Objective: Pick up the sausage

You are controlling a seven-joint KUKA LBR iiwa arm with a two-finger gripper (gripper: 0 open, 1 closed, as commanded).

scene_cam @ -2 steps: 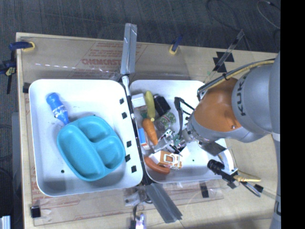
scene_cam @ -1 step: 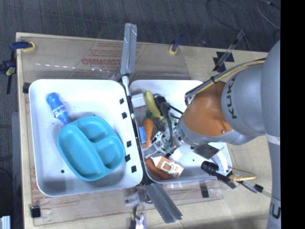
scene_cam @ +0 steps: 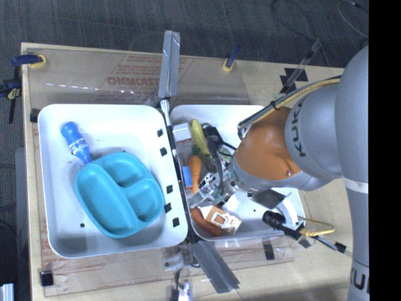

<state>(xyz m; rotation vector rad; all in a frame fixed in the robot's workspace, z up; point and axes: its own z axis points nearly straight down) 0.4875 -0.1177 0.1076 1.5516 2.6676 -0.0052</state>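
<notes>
Hanging low inside the right bin (scene_cam: 225,113), the end effector (scene_cam: 212,184) sits under the grey wrist and its orange band, and the tangle of metal and cable there hides its tip, so I cannot tell whether it is released or clenched. Nothing can be seen gripped in it. Just beside it, toward the divider, a carrot (scene_cam: 195,168) lies lengthwise, and beyond that a yellow-green banana (scene_cam: 198,135) rests near the far wall. The sausage (scene_cam: 202,219), a reddish-brown piece, lies on the bin floor against the near wall, close below the end effector, with a small white and orange item (scene_cam: 220,219) touching it on its right side. Further out, the left bin (scene_cam: 56,168) holds a blue divided plate (scene_cam: 119,193) and a blue bottle (scene_cam: 75,140); both bins stand on the worktop (scene_cam: 94,74). As I judge it, the approach is done, but the grasp and lift are not yet made.
</notes>
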